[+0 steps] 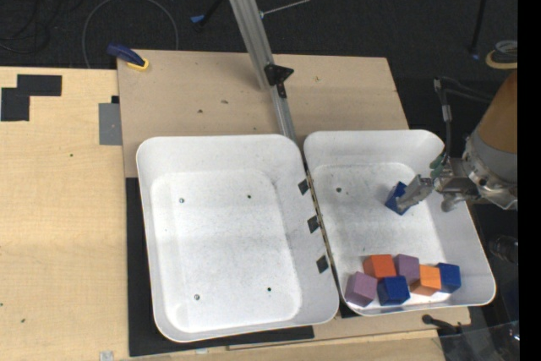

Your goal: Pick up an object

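Observation:
My gripper (409, 197) reaches in from the right over the middle of the right bin (372, 150). A blue block (395, 199) sits at its tip, partly covered by a grey finger (414, 194), and the gripper looks shut on it. Against the near wall of that same bin lie several more blocks: an orange one (381, 265), two purple ones (361, 287) (408, 266), a blue one (393, 291), and an orange (430, 276) and a blue (449, 276) at the right.
The left bin (152, 161) lies beside the right one, with black clips (314, 222) along their shared edge. An aluminium bar (249, 21) slants down to the bins from the back. The bench's wooden top (211, 93) stretches behind.

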{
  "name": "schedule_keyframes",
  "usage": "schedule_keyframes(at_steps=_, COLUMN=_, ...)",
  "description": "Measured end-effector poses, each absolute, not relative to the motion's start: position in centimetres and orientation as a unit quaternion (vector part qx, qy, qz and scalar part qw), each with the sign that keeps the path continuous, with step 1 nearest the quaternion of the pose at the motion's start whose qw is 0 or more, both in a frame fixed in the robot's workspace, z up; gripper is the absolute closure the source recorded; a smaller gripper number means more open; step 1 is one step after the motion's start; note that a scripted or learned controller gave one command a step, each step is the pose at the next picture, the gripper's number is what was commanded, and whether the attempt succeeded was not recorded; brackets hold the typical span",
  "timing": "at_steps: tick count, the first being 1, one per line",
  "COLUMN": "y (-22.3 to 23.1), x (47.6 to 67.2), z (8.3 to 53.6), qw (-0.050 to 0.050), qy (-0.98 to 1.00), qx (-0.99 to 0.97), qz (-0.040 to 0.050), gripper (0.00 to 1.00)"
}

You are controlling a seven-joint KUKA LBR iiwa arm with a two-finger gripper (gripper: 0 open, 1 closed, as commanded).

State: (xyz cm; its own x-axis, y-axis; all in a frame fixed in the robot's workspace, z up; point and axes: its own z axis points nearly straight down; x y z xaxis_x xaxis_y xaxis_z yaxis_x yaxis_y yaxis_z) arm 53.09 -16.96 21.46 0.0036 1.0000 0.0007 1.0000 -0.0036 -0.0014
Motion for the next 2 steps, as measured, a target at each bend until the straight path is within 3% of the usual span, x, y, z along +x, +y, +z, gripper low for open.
schedule_keyframes(at_steps=1, y=-20.9, x=59.6, z=9.0, qw=-0.001, qy=-0.708, qx=-0.706, qz=-0.0005, gripper=0.00)
schedule_keyframes(at_steps=2, y=-20.9, x=59.5, z=10.0, qw=0.001, qy=-0.709, qx=-0.706, qz=0.0012, gripper=1.00)
